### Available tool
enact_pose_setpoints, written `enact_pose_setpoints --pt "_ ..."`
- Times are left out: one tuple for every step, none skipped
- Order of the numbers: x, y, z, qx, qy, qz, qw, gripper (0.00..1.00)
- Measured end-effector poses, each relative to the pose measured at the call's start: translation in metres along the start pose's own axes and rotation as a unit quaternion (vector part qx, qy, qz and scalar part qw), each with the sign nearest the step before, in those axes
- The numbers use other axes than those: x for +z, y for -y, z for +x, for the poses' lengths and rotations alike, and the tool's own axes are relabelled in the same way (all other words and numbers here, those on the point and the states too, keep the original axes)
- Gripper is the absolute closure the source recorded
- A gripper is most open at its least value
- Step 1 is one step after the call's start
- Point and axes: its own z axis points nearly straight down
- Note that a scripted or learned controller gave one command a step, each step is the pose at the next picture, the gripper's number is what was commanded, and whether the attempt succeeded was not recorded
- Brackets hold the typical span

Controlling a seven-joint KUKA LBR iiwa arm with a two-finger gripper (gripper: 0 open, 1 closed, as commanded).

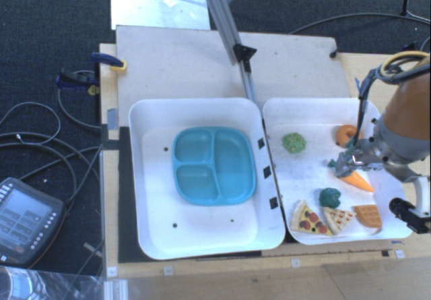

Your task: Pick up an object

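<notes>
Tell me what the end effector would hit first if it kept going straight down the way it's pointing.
Most likely the carrot: the end effector sits right over its green-topped end in the right bin. Depth is hard to judge from this slanted view, so it may already be touching.

Right bin (pixel 283 157) holds toy food items. Green lettuce-like ball (pixel 293 143) lies upper left, apart from rest. Orange round fruit (pixel 345 135) near upper right. Orange carrot (pixel 357 180) lies flat at mid-right, pointed end toward lower right. Dark green broccoli (pixel 329 197) just above front row: pizza slice (pixel 308 218), waffle wedge (pixel 337 218), tan cracker piece (pixel 368 216) side by side.
</notes>
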Motion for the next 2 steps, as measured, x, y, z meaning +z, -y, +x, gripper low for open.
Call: enact_pose_setpoints --pt "-0.056 -0.003 0.010 -0.001 0.000 -0.001 1.0000 1.00" --pt "-0.083 -0.005 0.010 -0.001 0.000 0.001 1.0000 1.00"
